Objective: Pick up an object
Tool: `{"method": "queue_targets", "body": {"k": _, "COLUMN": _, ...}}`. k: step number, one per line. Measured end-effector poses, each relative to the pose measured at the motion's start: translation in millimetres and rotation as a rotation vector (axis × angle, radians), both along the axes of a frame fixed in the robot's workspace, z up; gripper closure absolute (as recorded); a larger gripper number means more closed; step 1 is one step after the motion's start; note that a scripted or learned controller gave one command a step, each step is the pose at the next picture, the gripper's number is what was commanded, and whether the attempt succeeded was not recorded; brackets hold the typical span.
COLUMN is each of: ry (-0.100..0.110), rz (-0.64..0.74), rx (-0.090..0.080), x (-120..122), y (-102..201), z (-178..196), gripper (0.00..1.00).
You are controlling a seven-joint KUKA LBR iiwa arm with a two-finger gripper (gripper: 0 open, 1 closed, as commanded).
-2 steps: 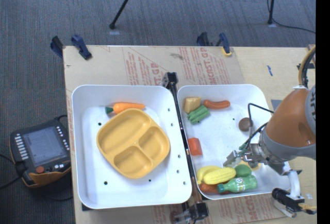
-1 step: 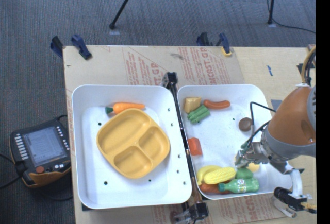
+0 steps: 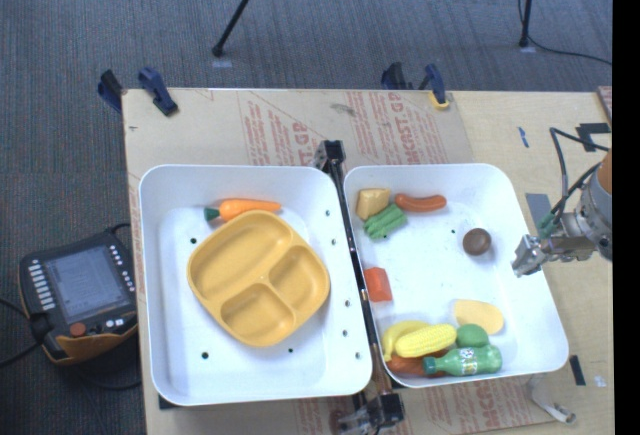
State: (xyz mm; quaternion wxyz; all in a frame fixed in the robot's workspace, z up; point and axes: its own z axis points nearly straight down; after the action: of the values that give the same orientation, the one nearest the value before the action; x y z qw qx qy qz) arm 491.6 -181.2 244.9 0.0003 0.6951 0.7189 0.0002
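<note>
- Toy food is piled at the near end of the right bin (image 3: pixel 505 185): a bottle (image 3: pixel 463 360) lying on its side, a corn cob (image 3: pixel 426 339), a banana (image 3: pixel 402 332) and a yellow slice (image 3: pixel 478 315).
- Further back, a brown ball (image 3: pixel 477 242), a sausage (image 3: pixel 421 203), a green bean (image 3: pixel 384 221) and a cheese wedge (image 3: pixel 373 202) can be seen.
- A yellow tray (image 3: pixel 259 277) and a carrot (image 3: pixel 243 209) are kept in the left bin (image 3: pixel 165 185).
- The gripper (image 3: pixel 528 257) is seen at the right bin's right rim, low and small; how wide it is cannot be told.
- Nothing is seen held by it.
- The brown ball lies closest, just to the left of the gripper and a little further back, so a short move left would likely be needed.
</note>
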Motion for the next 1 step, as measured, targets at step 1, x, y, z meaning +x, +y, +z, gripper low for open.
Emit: {"method": "queue_targets", "body": {"k": 1, "ry": 0.005, "rz": 0.001, "rx": 0.002, "x": -0.4, "y": 0.6, "z": 8.4, "gripper": 1.0}}
